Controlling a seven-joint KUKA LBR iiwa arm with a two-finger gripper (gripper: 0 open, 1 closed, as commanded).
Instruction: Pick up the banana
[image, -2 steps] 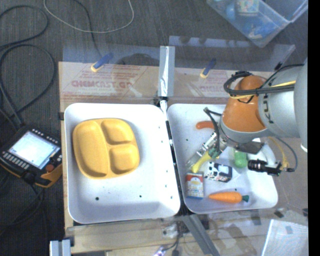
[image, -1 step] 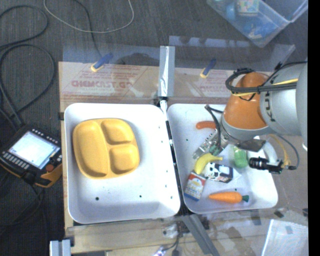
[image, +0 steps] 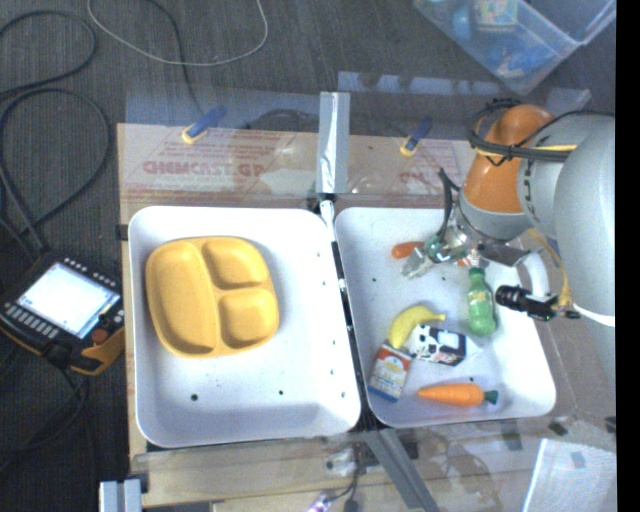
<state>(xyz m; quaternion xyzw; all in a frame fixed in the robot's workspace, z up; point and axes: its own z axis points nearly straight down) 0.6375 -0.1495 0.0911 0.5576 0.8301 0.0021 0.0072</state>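
The claw (image: 437, 250) is hanging at the far side of the right bin (image: 540, 395), grip unclear, so it is needing to move near and left to the banana (image: 412, 324).

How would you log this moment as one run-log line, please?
task: pick banana | banana: right bin, ungrasped | pincer: near bin's back, apart from banana
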